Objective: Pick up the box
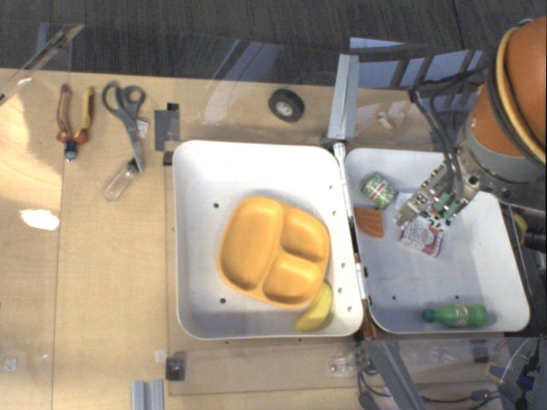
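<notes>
The box (422, 238) is small and flat, white with pink and red print. It lies in the middle of the right bin (487, 254). My gripper (433, 200) hangs over the bin from the upper right, and its tip sits just above the box's far edge, partly covering it. From this angle I cannot make out whether the tip touches the box.
In the right bin also lie a green round tin (377, 190), a brown flat piece (369, 221) by the left wall and a green bottle (455, 315) near the front. The left bin (198, 186) holds an orange-yellow sectioned tray (273, 250) and a banana (316, 311). Scissors (128, 122), pliers (72, 120) and a tape roll (286, 105) rest on the bench.
</notes>
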